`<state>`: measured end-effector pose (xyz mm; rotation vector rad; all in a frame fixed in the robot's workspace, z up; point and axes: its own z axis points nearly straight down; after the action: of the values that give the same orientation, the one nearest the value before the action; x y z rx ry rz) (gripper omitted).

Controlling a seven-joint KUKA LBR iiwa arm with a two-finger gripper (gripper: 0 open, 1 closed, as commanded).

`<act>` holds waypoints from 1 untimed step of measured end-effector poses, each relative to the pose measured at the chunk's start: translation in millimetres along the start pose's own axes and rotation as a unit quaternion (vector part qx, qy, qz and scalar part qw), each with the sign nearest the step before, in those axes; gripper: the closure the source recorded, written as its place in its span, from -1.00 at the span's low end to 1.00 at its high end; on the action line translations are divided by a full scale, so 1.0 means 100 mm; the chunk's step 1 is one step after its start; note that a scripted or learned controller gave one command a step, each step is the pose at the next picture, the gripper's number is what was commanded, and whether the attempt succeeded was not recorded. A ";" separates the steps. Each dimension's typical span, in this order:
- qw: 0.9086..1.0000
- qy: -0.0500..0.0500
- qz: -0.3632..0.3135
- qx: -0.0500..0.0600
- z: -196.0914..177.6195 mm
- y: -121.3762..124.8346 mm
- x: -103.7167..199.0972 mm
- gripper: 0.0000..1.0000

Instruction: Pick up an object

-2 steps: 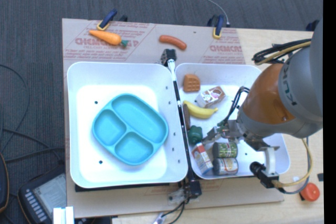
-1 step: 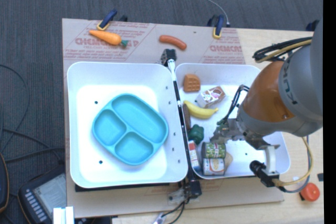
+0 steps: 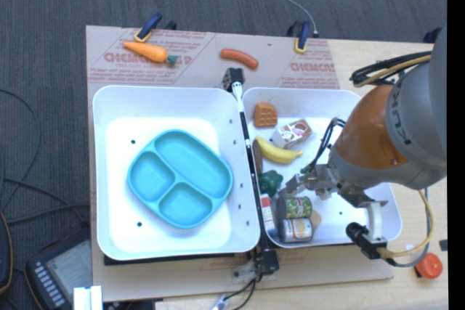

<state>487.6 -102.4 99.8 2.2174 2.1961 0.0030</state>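
end effector (image 3: 301, 181) hovers beside cylindrical cans (image 3: 296, 218) and curved banana (image 3: 277, 150).

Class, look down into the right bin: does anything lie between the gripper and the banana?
Nothing visible does. The gripper sits low in the right bin, and the banana lies up and left of it across bare white floor. The green toy lies lower, off that line.

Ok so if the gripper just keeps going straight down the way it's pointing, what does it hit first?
Most likely the green-labelled can, which lies just under the gripper in the right bin. Depth is hard to judge from this slanted view, so it could instead land on the bin floor beside it.
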 end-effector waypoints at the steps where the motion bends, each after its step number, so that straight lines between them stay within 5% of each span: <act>1: 1.000 0.004 -0.004 0.004 0.12 -0.02 0.01 -1.00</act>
<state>486.0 -101.5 88.0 2.2165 2.2127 0.0039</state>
